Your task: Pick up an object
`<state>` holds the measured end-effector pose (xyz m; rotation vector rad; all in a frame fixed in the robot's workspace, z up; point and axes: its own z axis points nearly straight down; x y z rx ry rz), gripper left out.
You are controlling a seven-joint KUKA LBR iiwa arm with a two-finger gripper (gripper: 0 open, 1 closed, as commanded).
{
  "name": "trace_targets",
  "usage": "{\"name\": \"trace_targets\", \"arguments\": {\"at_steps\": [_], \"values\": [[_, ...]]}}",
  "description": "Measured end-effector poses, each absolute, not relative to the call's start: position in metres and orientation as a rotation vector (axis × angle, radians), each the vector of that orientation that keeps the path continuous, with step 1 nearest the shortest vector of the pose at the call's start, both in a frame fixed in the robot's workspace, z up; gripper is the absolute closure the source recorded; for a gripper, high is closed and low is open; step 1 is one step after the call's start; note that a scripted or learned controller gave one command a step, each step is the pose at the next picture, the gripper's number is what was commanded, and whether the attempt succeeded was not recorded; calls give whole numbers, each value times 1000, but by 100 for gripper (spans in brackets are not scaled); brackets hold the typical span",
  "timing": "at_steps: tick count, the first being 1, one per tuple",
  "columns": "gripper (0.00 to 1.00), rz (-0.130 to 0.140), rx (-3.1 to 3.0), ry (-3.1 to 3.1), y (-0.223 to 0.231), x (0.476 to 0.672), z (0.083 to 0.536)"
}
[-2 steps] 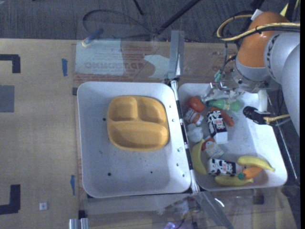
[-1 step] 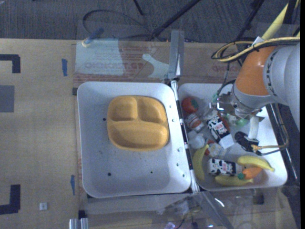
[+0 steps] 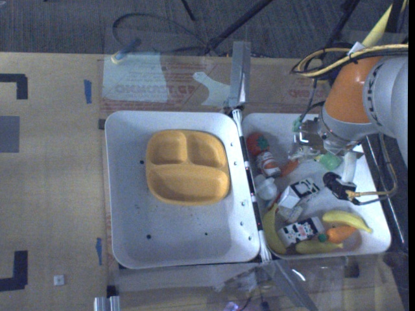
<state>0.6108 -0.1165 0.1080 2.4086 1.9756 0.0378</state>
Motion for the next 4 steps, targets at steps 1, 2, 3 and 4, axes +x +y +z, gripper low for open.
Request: {"name": "trace_targets", "arguments": {"at_steps": [1, 2, 3, 4], "values": [[100, 2, 2247, 2195, -40, 646, 202], [100, -4, 2233, 2214, -65, 627, 218], [100, 1, 1954, 2453, -144, 666, 273], [100, -1, 1591, 2712, -113, 651, 230]]}}
